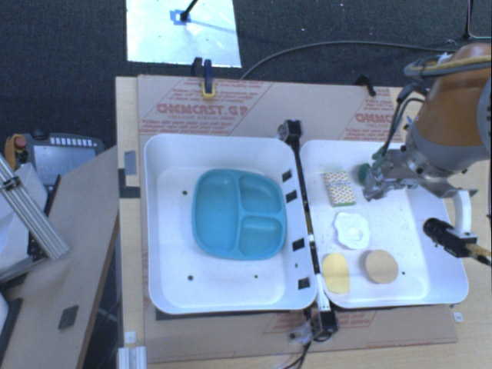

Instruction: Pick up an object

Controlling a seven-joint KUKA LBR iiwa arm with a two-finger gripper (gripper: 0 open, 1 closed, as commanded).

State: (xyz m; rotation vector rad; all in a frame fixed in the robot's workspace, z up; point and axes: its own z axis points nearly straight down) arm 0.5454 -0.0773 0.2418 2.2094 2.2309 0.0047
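1. Near edge of the right bin (450, 287): yellow piece (335, 273) sits tight to the divider, tan disc (380, 267) just beside it. Both look flat and low, so my fingers could skid over them or clip the wall.
2. White piece (352, 230) lies mid-bin, white on white. Risk is a misjudged edge and closing on nothing.
3. Patterned block (339, 187) is the nearest target to my gripper (372, 186), just to its side. A green thing (361, 174) touches or sits under my fingertips; can't tell which.
4. Jaws: can't tell whether spread or closed, nothing visibly pinched.
5. Left bin (165, 229) holds the blue plate (237, 213), well apart, so no collision risk there.
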